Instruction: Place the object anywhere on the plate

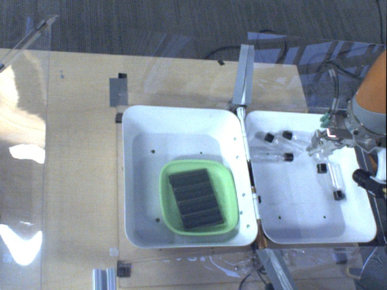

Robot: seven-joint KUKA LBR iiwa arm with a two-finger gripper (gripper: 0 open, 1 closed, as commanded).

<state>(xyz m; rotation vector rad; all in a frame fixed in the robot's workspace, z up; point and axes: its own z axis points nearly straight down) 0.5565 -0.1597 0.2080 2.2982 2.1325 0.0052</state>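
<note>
Gripper [322,139] over right bin [302,222], grip state unclear, clear tubes [334,177] just below, green plate [227,186] left.

Dark block [195,199] on green plate [227,180]

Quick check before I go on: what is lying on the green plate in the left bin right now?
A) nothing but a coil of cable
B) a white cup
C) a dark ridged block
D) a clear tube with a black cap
C: a dark ridged block lies on the green plate in the left bin, while the clear tubes lie in the right bin.
</note>
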